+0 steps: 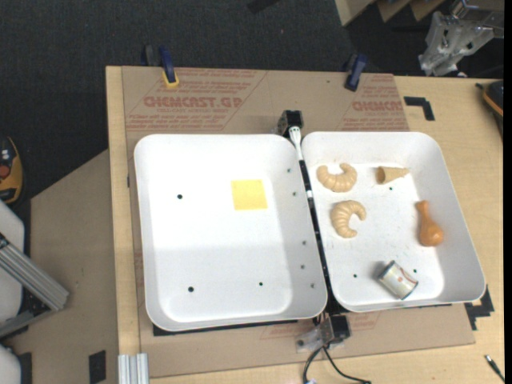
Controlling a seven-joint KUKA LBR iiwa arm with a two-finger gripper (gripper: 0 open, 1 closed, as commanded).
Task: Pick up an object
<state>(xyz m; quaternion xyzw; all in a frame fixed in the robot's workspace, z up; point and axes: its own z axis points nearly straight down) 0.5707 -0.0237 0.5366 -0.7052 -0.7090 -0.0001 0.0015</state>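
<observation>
In right bin (456,206), pale curled croissant (337,177)

Gripper (458,30) partly cut off at top edge.

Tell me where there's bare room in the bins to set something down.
The left bin is bare all around the yellow square. The right bin is crowded: two croissants, a small wedge, an orange piece and a small can. Its bare patch is the middle, between them.
</observation>
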